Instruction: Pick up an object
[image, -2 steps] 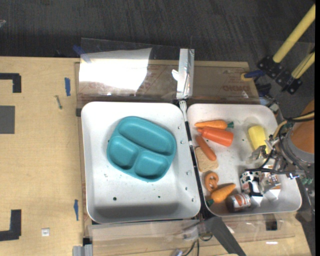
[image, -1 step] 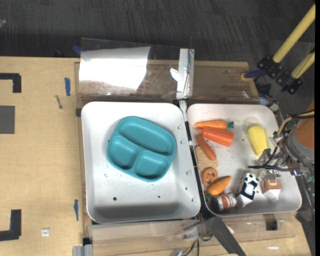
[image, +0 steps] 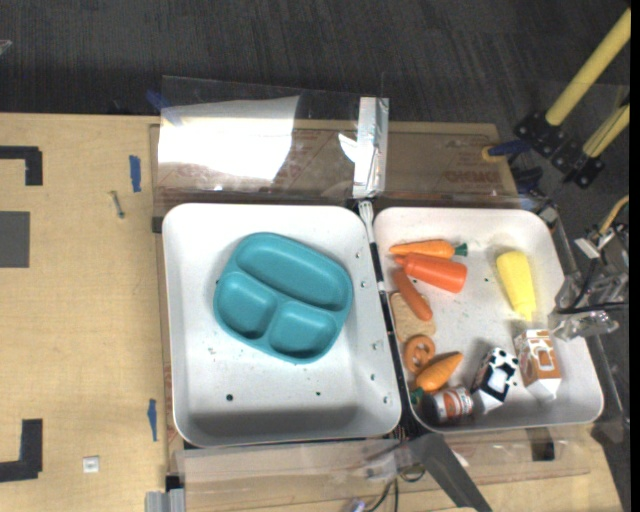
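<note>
Beside the hand (image: 585, 300), yellow corn (image: 516, 281).

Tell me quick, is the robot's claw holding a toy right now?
Gripper: cannot be told; it sits at the right bin's right edge, with no toy seen in it.

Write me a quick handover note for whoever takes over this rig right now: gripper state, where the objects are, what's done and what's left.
Gripper: I can't make it out from the camera view, so treat its state as unknown.

Left bin: a teal divided plate lies in its middle.

Right bin: two carrots at the top, yellow corn to their right, a sausage on the left side, then a pretzel, an orange piece, a small can, a black-and-white carton and an orange-and-white carton along the bottom.

Done: nothing lifted; every object rests in a bin.

Left: pick up one object.
</note>
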